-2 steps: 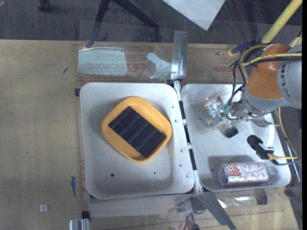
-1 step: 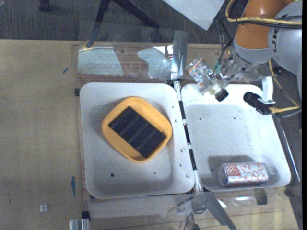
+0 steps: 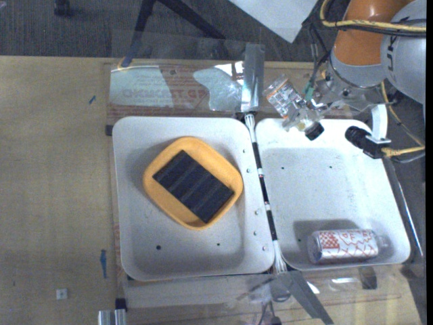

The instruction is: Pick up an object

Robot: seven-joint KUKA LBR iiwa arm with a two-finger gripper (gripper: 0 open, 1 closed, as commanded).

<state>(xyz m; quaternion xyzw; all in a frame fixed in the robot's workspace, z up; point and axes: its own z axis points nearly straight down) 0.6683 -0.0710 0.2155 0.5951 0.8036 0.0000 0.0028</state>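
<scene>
While the tool (image 3: 302, 117) hangs at the far rim of the right bin (image 3: 379, 181), above its far left corner, nothing is seen between its fingers, and whether they are spread or pressed together cannot be told from this slanted view. Two candidates for the pick are offered. A small can with a red and white pattern (image 3: 344, 245) lies on its side near the near wall of the right bin, well apart from the tool. An orange pad with a dark ribbed face (image 3: 193, 181) lies flat and turned at an angle in the middle of the left bin (image 3: 135, 242).

The can is judged the easier target, since it sits in the bin already under the tool. A good pick would be made by carrying the tool toward the near wall, centring it over the middle of the can, and turning the wrist so that the closing line crosses the can's short width. A roll is to be expected if the curved side is touched off centre. Room should be kept from the near wall, which stands just beside the can.
</scene>
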